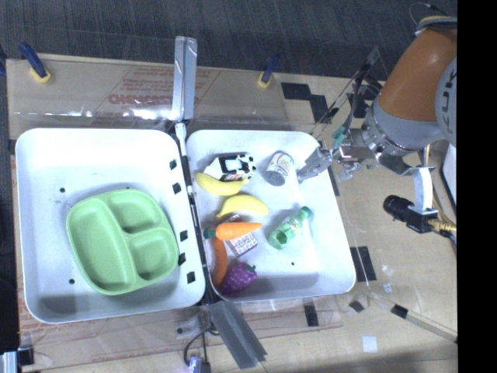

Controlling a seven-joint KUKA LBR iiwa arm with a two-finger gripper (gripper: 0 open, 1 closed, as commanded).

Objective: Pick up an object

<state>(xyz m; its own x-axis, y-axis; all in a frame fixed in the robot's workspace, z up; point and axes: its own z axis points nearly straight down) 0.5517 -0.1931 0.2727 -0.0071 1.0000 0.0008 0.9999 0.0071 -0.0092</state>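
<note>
Far left of the right bin [330, 274]: left bin [31, 154], holding a green divided plate [123, 241]. Crossing the divider into the right bin itself. Along its left wall, a yellow banana [218, 183], a second banana [243, 204] just below, then a carrot [237, 229] touching a red-and-white packet [245, 244], an orange piece [220, 261] and purple grapes [239, 277] near the front wall. Up by the back wall, a black-and-white toy [234, 164]. Mid-bin, a silver can [278, 168] on its side, and a green bottle [289, 228] lying tilted below it. Over the bin's right rim, the gripper [317, 163], nothing between the fingers; released or clenched, cannot tell.
</note>
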